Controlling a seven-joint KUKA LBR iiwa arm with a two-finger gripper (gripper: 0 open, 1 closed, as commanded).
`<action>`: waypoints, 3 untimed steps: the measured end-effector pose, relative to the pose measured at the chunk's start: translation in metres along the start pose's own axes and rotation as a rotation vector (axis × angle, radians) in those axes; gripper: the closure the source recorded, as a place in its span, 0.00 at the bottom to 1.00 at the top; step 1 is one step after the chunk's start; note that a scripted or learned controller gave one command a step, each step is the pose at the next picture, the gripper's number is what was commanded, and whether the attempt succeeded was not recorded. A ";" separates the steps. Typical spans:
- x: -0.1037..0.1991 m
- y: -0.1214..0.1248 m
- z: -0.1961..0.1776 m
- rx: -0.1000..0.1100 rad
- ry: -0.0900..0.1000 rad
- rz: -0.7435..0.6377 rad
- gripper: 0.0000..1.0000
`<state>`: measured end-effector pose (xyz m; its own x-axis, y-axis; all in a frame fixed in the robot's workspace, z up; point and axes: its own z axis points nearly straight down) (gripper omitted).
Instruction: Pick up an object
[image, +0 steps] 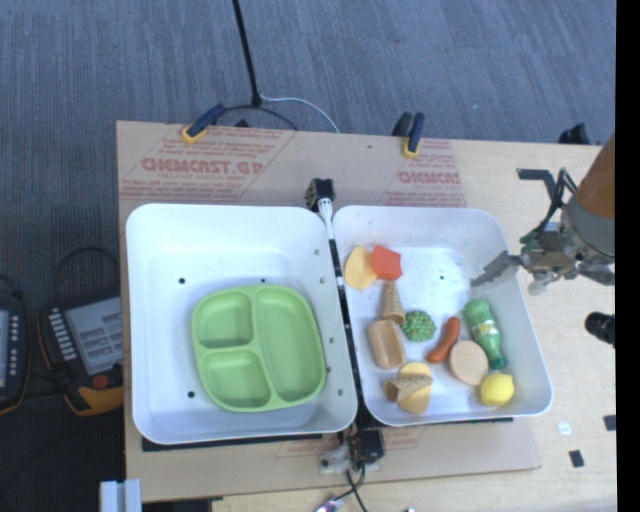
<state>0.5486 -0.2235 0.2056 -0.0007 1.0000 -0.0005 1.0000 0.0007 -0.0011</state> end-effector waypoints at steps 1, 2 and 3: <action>0.011 -0.015 0.107 -0.004 0.018 0.034 0.00; 0.004 -0.017 0.098 -0.005 0.004 0.040 1.00; 0.066 -0.007 -0.013 -0.003 0.000 -0.078 1.00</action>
